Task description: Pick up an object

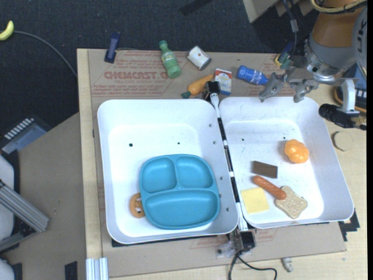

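Observation:
My gripper [285,93] hangs over the far rim of the right bin [335,174], open, with nothing between its fingers. In that bin lie an orange fruit [296,151], a brown block [264,168], a red sausage [269,186], a yellow cheese slice [254,201] and a piece of toast [291,202]. The orange fruit is the closest of them to the gripper, below it and a little to the right. A blue divided plate [178,190] fills the near part of the left bin [116,133], with a pretzel [137,205] partly tucked under its left edge.
On the cardboard behind the bins lie a green bottle [170,60], a white cup [199,58], a dark blue item [112,46], a blue bottle [252,74], a small carton [222,80] and an orange toy [198,86].

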`<state>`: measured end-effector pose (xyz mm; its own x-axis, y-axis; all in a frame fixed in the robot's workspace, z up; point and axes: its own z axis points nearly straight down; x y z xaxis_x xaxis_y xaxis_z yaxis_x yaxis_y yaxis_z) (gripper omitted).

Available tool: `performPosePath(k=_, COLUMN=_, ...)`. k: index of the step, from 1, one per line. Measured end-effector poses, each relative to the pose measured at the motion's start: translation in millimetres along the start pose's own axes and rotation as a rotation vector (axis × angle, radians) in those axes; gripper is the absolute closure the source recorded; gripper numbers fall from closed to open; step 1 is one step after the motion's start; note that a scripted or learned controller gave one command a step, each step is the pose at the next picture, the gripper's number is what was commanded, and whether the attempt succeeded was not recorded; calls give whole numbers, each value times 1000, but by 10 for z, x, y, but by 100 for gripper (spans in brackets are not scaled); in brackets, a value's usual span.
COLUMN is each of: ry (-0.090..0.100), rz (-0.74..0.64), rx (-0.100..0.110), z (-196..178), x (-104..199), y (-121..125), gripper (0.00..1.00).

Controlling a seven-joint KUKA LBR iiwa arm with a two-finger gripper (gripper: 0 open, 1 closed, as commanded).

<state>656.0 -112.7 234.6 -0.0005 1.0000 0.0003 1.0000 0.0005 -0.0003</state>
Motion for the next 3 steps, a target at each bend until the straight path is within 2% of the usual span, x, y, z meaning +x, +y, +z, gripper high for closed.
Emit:
performPosePath(k=1, ry=0, rz=2, rx=3, z=1473, x=-333, y=-354, gripper=0)
performPosePath(k=2, ry=-1, rz=2, rx=2, z=1499, x=-878, y=-654, gripper=0)
performPosePath(k=3, ry=0, rz=1, rx=1, z=1501, x=-924, y=-964, gripper=0)
